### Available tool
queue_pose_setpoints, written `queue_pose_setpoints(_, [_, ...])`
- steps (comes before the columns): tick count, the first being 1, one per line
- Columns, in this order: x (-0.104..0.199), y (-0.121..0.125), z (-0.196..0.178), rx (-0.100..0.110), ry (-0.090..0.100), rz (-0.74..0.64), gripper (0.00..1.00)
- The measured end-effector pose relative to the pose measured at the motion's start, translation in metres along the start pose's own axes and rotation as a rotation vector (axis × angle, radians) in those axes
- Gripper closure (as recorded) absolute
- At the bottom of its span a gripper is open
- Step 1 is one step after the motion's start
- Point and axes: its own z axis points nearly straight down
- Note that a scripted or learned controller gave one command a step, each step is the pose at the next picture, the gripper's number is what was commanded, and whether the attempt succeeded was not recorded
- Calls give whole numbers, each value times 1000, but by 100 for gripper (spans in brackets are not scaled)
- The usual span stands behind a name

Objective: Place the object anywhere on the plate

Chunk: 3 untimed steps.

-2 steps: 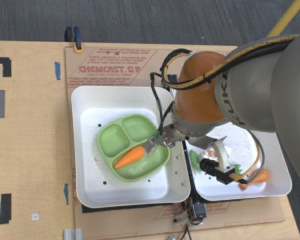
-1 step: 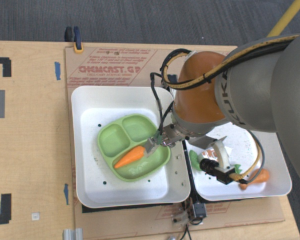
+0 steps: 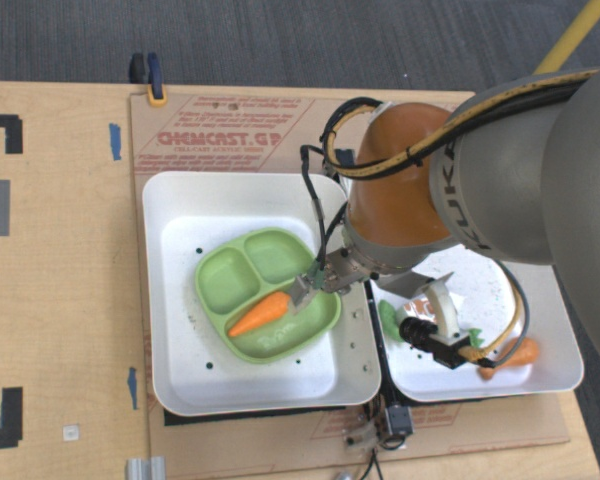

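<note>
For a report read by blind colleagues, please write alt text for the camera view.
An orange toy carrot lies in the largest compartment of a green divided plastic plate in the left shallow white bin, with the grey, orange-banded arm's gripper at the carrot's right end. The right white bin holds a second orange piece and a small green item.

The arm [image 3: 450,168] looms over the seam between the two bins, blocking the way in from the right. In the left bin [image 3: 170,298] the green plate [image 3: 250,278] has its two upper compartments bare; a carrot [image 3: 260,312] lies across the lower one.
</note>
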Motion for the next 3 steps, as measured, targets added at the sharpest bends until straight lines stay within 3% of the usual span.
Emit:
queue_pose_setpoints(1, [0,0,0,0,0,0,0])
queue_pose_setpoints(2, [0,1,-10,-2,0,1,100])
queue_pose_setpoints(3, [0,1,-10,-2,0,1,0])
